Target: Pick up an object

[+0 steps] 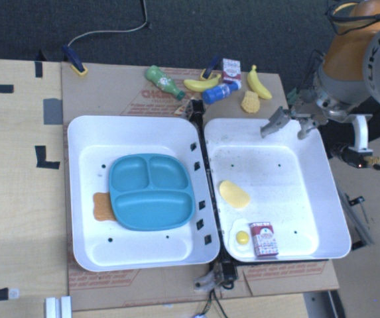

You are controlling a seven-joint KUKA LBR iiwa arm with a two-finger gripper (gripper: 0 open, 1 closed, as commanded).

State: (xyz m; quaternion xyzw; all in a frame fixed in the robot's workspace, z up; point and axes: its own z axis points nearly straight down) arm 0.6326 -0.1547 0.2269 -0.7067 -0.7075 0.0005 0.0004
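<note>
We judged the approach barely begun: the gripper hung with fingers spread and nothing between them over the right bin's far edge, well apart from the yellow lump, so it needed to descend toward it.
</note>
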